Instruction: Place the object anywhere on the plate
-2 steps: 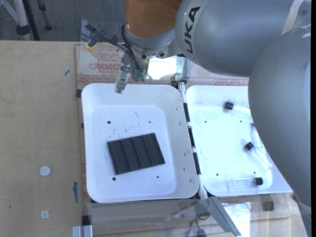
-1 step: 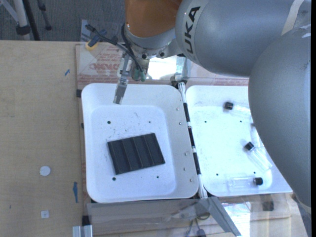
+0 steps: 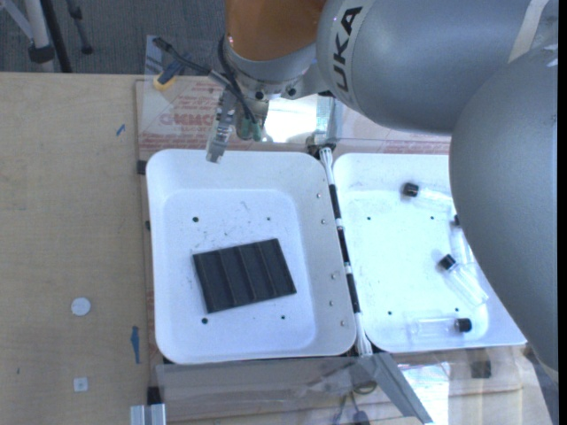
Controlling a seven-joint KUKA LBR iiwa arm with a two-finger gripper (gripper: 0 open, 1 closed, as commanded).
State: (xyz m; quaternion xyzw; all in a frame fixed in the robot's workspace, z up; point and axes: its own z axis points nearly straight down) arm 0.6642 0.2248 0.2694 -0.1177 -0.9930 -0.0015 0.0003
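The gripper (image 3: 232, 133) was seen above the left bin's (image 3: 168, 237) far rim, its fingers' state not discernible, while three clear vials (image 3: 443, 268) lay in the right bin (image 3: 372, 237) and the dark ridged plate (image 3: 244, 274) was bare, so placing remained undone.

Grey arm (image 3: 425, 51), orange band (image 3: 266, 16), black "UKA" lettering.
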